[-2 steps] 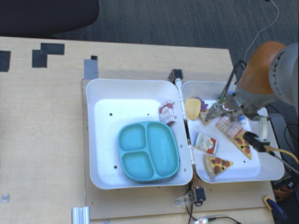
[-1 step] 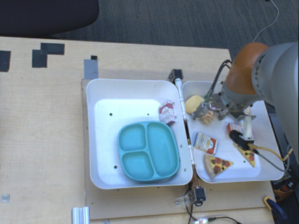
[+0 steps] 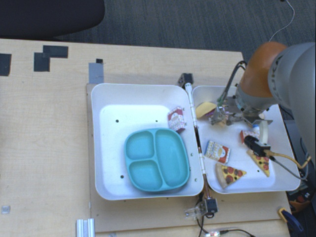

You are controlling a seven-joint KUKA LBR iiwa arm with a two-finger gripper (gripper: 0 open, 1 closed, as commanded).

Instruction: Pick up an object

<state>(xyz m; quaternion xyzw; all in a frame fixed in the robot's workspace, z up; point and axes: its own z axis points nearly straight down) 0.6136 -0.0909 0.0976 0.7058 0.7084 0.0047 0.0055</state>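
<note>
The grey arm's jaws point(image 3: 220, 116) (whether parted or closed I cannot tell) hang low in the right white bin point(image 3: 284, 179), just beside a yellow wedge-shaped toy point(image 3: 205, 108) at its far-left corner.

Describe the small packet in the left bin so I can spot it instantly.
Start at the left bin, which holds a big blue divided plate. Just beyond the plate's far right corner, against the wall shared with the right bin, lies the red-and-white packet, small and crumpled.

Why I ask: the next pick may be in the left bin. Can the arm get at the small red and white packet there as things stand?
Probably yes. The packet lies uncovered beside the blue plate, close to the divider, and the gripper is just across it.
</note>
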